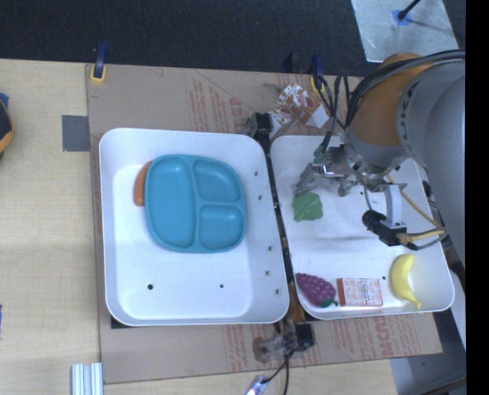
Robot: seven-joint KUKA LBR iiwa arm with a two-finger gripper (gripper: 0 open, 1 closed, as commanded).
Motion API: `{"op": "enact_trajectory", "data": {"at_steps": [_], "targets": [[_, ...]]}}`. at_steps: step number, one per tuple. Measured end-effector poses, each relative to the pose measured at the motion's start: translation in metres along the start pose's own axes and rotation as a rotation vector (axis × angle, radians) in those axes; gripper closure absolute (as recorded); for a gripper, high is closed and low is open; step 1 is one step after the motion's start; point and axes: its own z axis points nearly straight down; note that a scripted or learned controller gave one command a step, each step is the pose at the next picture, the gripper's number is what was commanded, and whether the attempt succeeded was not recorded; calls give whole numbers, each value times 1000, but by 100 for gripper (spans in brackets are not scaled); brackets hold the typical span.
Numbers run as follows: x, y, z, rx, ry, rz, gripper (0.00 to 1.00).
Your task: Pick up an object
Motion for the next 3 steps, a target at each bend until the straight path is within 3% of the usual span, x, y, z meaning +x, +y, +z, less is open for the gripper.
{"op": "enact_trajectory", "data": {"at_steps": [1,3], "targets": [[0,7,0,-2,0,1,0],[-1,-28,0,1,-1,2,0]]}}
